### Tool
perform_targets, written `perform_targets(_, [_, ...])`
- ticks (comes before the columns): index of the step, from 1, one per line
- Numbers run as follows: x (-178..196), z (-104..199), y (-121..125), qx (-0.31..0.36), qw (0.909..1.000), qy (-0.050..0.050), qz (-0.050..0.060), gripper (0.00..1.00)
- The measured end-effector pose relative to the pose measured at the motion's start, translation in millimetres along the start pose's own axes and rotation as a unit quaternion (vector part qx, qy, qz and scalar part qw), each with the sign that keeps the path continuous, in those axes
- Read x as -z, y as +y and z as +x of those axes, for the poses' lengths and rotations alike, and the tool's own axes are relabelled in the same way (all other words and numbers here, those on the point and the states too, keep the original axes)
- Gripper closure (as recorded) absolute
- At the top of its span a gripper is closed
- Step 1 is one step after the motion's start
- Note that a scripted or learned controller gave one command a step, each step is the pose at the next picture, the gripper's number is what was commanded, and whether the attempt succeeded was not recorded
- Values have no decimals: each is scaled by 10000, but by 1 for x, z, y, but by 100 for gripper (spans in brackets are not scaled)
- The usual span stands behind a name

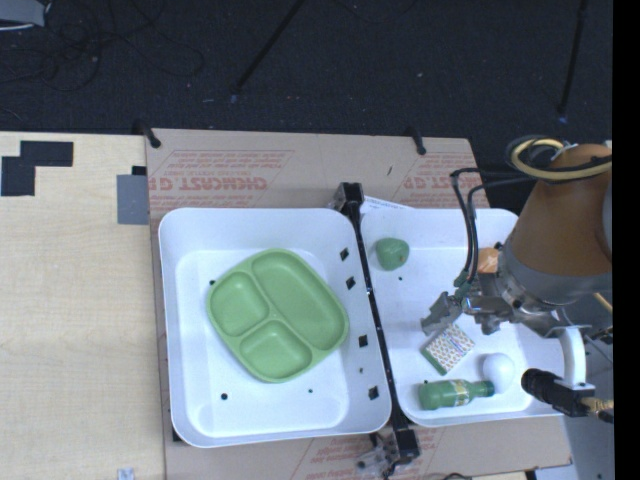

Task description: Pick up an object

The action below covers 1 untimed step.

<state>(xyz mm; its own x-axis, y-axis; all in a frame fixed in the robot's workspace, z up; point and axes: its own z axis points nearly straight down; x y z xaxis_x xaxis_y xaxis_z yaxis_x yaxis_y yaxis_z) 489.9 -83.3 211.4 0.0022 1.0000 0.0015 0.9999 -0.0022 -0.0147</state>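
Observation:
The right bin (420,230) holds a green rounded lump (391,253) near its far left corner. Closer to the front lie a small checkered packet (448,348), a green bottle (455,393) on its side, and a white ball (497,368). A small orange object (488,260) peeks out beside the arm. My gripper (462,308) hangs low over the middle of the right bin, just above and behind the checkered packet. I see nothing held in it.
A green divided plate (278,313) lies in the left bin (190,268). The raised divider (365,308) between the bins runs close to the gripper's left. The arm's orange band (565,218) and cables cover the right bin's right side.

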Motion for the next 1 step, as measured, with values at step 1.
perform_targets(1, [6,0,3,9,10000,-8,-64,0])
